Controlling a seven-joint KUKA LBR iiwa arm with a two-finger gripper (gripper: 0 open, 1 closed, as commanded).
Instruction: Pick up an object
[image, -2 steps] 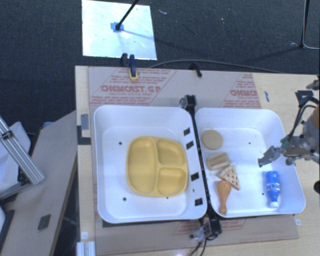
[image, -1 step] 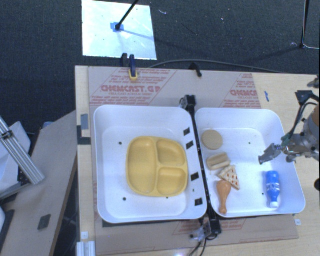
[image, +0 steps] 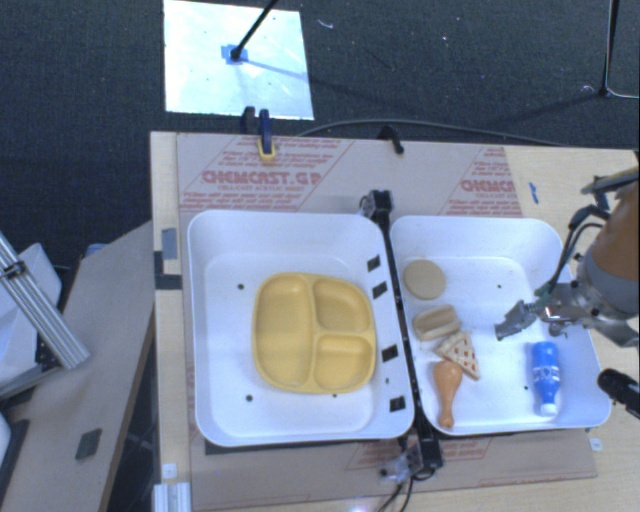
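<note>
Gripper (image: 512, 324), finger spread indeterminate, nothing visibly held; blue bottle (image: 544, 376) just beside it, lying lengthwise toward the near rim.

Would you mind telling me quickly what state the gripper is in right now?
Gripper: over the right bin, above the blue bottle, nothing seen between its fingers; open or shut cannot be told.

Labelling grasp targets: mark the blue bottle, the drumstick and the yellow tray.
blue bottle (image: 544, 372): camera view, middle of its blue body.
drumstick (image: 447, 383): camera view, the thick meaty end.
yellow tray (image: 284, 322): camera view, floor of its big left compartment.
</note>
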